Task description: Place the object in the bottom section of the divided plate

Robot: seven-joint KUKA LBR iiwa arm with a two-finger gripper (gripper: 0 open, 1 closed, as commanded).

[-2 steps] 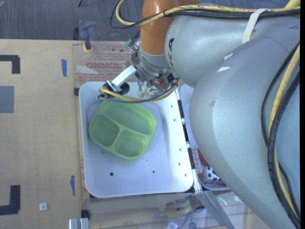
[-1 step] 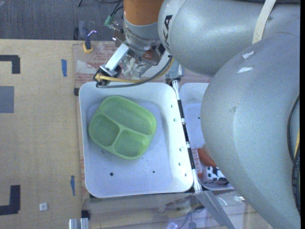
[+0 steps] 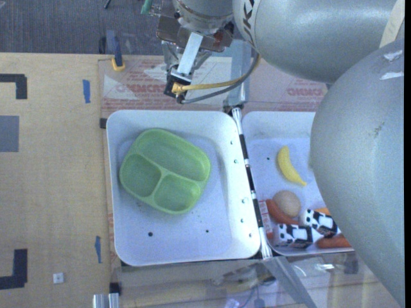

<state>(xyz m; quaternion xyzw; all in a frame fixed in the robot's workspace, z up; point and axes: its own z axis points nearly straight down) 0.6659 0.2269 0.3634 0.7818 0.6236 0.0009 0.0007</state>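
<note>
The claw [image 3: 194, 36] hangs over the counter [image 3: 51, 172]; I cannot tell whether it is open or holds anything. The divided plate [image 3: 166, 170] lies below the claw, nearer the camera. The banana [image 3: 290, 165], probably the object, lies down to the claw's right. It looks light, stiff and smooth, so pinch across its middle.

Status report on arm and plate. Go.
Gripper beyond far rim of left bin, over bench. Divided plate in left bin, no object on it. Banana, cow toy in right bin. Arm overhangs right bin.
</note>
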